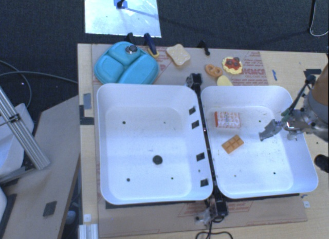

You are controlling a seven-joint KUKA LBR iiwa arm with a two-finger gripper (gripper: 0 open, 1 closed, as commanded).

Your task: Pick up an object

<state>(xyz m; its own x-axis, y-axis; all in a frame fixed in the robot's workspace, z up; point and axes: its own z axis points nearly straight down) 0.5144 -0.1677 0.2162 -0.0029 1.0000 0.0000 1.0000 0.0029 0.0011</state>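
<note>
- Two white bins: the left bin holds one small dark disc.
- The right bin holds two things: a red-and-white packet and an orange waffle.
- The hand is over the right bin, beside the waffle, nothing between its fingers; their spread is unclear.

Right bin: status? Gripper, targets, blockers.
Gripper low over right bin, nothing between fingers. Orange waffle piece and red-white packet lie to its left, untouched. Path clear.
</note>
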